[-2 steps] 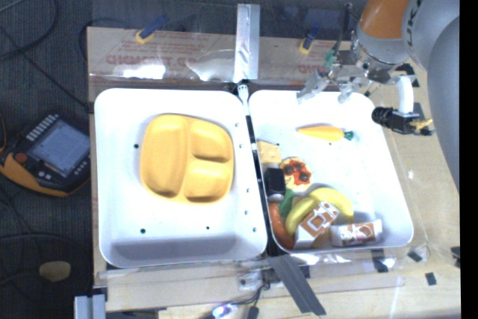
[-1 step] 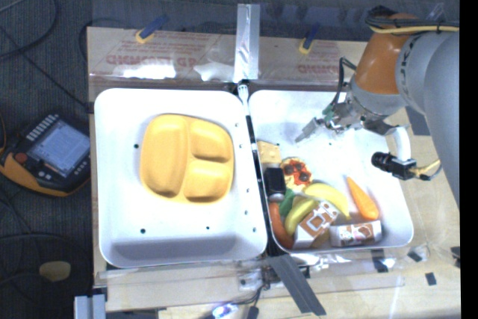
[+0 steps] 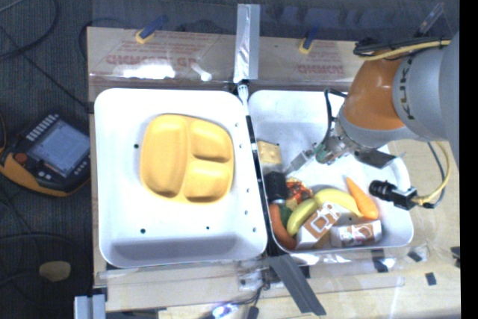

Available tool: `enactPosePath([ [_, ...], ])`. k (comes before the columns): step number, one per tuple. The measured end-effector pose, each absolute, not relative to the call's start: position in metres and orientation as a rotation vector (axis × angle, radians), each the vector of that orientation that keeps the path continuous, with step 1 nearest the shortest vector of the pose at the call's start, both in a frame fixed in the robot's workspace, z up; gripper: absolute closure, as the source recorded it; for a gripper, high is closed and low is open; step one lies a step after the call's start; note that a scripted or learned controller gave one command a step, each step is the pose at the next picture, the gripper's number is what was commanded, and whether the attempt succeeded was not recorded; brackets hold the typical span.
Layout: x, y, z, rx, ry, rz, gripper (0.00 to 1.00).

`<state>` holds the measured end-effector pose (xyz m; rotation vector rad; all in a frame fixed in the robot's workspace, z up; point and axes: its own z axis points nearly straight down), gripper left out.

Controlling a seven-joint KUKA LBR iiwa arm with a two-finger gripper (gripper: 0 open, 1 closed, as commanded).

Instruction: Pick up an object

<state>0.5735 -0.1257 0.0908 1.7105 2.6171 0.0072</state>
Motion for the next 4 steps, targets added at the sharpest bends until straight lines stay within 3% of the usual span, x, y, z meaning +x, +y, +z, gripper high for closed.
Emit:
enactPosePath([
  [1, 0.517, -0.168, 0.129, 1.167, 2.915, 0.002, 0.00],
  [2, 0.514, -0.120, 0.090, 1.439, 2.778, 0.004, 0.00],
  [3, 0.600, -0.163, 0.090, 1.658, 2.653, 0.006, 0.00],
  [4, 0.605, -0.212, 0.089, 1.745, 2.602, 0.010, 0.00],
])
